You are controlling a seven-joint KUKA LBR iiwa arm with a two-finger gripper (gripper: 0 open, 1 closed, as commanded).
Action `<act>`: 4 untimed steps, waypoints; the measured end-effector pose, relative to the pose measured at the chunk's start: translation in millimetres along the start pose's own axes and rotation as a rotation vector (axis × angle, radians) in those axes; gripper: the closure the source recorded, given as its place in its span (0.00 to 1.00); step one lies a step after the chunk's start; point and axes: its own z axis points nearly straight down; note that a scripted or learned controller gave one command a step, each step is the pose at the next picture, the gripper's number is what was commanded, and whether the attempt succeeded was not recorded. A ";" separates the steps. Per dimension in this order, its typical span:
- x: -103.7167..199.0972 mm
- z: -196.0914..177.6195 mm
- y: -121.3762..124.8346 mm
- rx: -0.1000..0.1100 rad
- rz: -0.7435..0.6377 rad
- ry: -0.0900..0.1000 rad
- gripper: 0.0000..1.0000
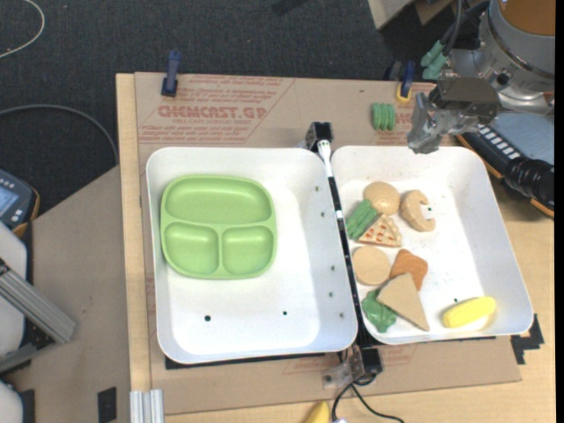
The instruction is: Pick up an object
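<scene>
The hand hangs over the far edge of the right bin, near its far left corner; whether it is released or clenched cannot be told, and nothing shows in its grip. The toy foods lie in the right bin toward its left side: a tan bun and a round roll touching, a green pod, a pizza slice, a tan disc, an orange piece and a tan wedge over a green piece. A yellow piece lies apart near the near right corner. The left bin holds a green divided plate. On the worktop behind, a cardboard sheet reads "CHEMCAST", and a green ridged piece lies just left of the hand.
</scene>
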 end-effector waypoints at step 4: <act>78.5 -7.3 -27.0 0.019 -0.004 -0.001 1.00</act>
